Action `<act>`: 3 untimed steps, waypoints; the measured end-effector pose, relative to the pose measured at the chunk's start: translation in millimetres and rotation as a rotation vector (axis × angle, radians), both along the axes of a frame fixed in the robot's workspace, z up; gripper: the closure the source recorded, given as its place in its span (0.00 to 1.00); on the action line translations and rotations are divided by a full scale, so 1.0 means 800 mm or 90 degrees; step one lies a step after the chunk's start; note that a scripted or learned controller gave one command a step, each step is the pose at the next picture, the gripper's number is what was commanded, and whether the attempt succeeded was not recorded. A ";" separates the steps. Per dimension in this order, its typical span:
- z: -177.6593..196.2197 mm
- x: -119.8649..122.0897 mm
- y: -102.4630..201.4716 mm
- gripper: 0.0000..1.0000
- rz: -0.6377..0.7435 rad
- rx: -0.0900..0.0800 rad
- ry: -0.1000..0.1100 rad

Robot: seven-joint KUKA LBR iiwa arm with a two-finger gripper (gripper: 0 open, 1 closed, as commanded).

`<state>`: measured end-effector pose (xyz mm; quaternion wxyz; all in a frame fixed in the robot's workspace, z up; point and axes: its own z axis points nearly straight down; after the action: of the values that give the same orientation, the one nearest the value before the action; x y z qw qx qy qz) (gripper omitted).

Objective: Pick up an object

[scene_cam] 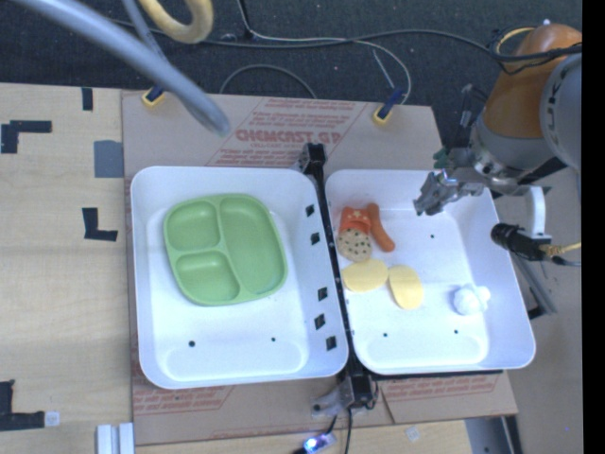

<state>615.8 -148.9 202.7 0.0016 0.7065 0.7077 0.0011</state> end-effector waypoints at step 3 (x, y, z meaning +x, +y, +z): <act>0.005 -0.057 0.174 1.00 0.002 0.001 0.005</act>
<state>569.8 -9.7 206.5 -0.0017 0.7053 0.7089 -0.0007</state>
